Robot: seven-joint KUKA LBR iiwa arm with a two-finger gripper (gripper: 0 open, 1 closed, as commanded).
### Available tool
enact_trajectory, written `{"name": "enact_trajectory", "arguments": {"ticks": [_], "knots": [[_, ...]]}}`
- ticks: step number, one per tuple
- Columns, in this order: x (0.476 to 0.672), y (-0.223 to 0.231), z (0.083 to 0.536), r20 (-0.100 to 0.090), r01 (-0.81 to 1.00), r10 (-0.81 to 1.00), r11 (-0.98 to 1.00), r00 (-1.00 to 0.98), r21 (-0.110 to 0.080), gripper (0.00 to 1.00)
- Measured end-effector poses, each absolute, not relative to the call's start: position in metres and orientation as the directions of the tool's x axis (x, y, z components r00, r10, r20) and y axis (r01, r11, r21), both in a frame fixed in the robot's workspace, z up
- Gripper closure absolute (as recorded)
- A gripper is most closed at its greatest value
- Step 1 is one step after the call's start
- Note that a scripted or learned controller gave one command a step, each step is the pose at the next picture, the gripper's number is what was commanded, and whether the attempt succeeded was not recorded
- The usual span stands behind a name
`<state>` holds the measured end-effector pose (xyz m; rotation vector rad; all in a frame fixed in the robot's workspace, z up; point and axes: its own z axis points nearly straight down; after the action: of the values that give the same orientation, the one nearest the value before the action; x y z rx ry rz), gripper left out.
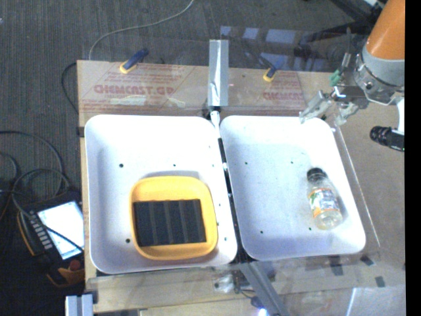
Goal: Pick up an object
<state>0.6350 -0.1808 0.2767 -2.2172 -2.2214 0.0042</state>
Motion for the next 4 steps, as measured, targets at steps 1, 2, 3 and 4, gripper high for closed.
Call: {"name": "enact_trajectory", "arguments": {"ticks": [1, 2, 3, 4], "knots": [[0.594, -0.224, 0.151, -0.001, 1.000, 1.000, -0.029, 0.029, -0.005, 0.00], [0.553, -0.214, 0.096, 0.007, 1.000, 1.000, -0.011, 0.011, 0.003, 0.00], [0.500, -0.216, 0.096, -0.001, 0.996, 0.996, 0.088, -0.088, 0.029, 0.00], [0.501, -0.215, 0.103, 0.001, 0.996, 0.996, 0.089, -0.089, 0.027, 1.00]]}}
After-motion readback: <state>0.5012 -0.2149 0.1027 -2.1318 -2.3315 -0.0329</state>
